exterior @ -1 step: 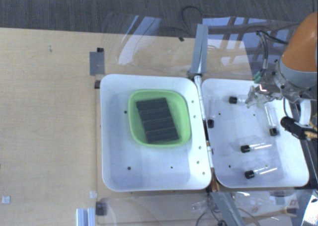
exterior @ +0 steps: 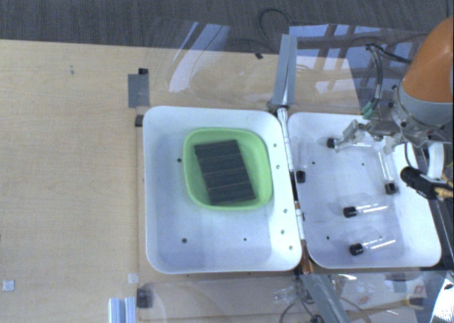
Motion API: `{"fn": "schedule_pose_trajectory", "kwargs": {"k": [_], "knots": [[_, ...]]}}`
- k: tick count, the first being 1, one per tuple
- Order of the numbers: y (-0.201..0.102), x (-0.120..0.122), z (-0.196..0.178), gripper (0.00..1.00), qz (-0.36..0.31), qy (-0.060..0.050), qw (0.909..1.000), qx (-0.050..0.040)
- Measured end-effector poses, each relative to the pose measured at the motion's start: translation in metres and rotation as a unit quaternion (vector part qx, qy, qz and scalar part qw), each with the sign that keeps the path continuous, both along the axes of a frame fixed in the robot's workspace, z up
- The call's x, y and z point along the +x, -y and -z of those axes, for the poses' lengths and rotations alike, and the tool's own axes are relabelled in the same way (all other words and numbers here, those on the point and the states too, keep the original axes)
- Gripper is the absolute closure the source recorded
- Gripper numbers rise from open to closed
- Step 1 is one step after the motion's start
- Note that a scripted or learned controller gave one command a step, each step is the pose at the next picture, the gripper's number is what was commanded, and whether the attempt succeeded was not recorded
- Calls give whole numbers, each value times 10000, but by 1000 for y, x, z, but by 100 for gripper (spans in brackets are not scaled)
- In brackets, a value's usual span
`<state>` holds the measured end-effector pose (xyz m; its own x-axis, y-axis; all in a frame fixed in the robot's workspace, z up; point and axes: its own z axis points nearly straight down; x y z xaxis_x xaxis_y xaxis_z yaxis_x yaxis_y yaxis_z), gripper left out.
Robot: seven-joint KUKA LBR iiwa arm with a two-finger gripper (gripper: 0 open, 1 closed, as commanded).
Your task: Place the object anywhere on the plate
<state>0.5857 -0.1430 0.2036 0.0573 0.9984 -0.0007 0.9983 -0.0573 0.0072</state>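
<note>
Three clear tubes lie in the right bin (exterior: pixel 425 243): one (exterior: pixel 345 140) just left of the tool (exterior: pixel 386 130), two (exterior: pixel 364 209) (exterior: pixel 369 246) nearer the front, long axes running left-right. The plate (exterior: pixel 264 165), carrying a dark block (exterior: pixel 224 172), sits in the left bin (exterior: pixel 163 229), well left of the tool. I cannot tell how the tool stands.

No words to read

No letters, numbers, labels or signs can be read on the table (exterior: pixel 64 172), the white bins (exterior: pixel 159 243), the green plate (exterior: pixel 191 172) or the dark block (exterior: pixel 225 172).

Slab (exterior: pixel 224 172) on plate (exterior: pixel 191 172), left bin (exterior: pixel 163 243).
</note>
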Motion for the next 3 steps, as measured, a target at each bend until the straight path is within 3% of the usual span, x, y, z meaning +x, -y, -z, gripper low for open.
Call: {"fn": "schedule_pose_trajectory", "kwargs": {"k": [1, 2, 3], "knots": [[47, -26, -77, 0, 450, 13, 9990, -9], [54, -50, -102, 0, 1002, 13, 9950, -8], [56, -55, -182, 0, 432, 27, 9991, -15]]}}
